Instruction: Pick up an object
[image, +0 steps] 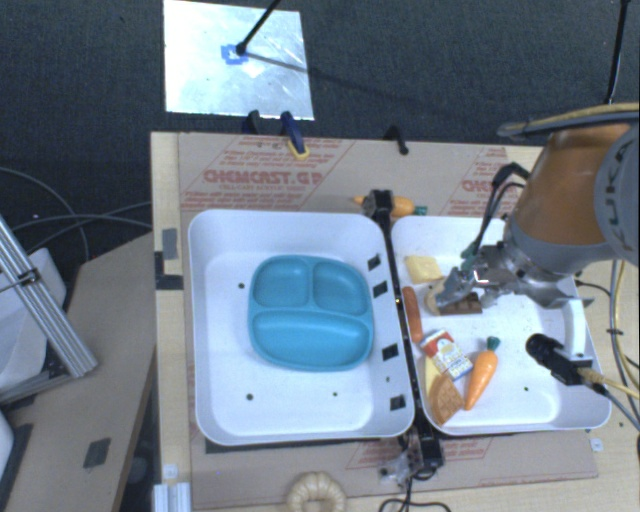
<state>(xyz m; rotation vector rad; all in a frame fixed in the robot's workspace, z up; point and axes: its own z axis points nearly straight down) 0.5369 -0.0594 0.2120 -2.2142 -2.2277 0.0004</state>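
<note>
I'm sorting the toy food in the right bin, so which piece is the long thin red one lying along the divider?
The hot dog sausage: a narrow red stick beside the bins' divider. The carrot is orange and tapered, and the cheese wedge is pale yellow.

A blue three-compartment plastic plate (306, 311) lies in the left white bin (215, 400). In the right white bin (520, 408), an orange toy carrot (481, 374) lies lower centre, right of a red toy sausage (413, 314); a yellow cheese wedge (423, 267) lies upper left.
</note>
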